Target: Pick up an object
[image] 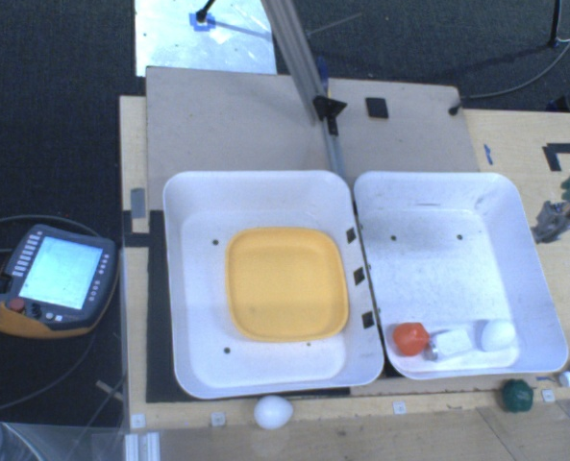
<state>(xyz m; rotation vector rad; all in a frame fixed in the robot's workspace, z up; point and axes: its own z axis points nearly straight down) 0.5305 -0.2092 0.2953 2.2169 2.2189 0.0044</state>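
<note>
Yellow is the big square plate (286, 283), and it lies flat in the middle of the left bin (193, 257). The right bin (429, 219) sits just beside it, with their walls touching down the middle.

Three small things lie in a row along the near wall of the right bin. One is a red-orange ball (409, 338) at the left of the row. Next to it is a small white thing (451, 342) lying on its side, too blurry to name. At the right end is a round white ball (498, 334). The three are close together, and the rest of that bin's floor is bare white with little specks.

The gripper (558, 217) looks like a small grey metal bit at the right edge, just outside the right bin's far side wall. It is well apart from the three small things. I cannot tell if it is spread wide or pinched together, and nothing seems to be in it.

On the bench (438, 430), in front of the left bin, sits a white egg shape (273, 412). A dark green ball (517, 395) sits near the right bin's front corner. A screen box with an orange edge (52, 279) lies on the dark floor to the left
</note>
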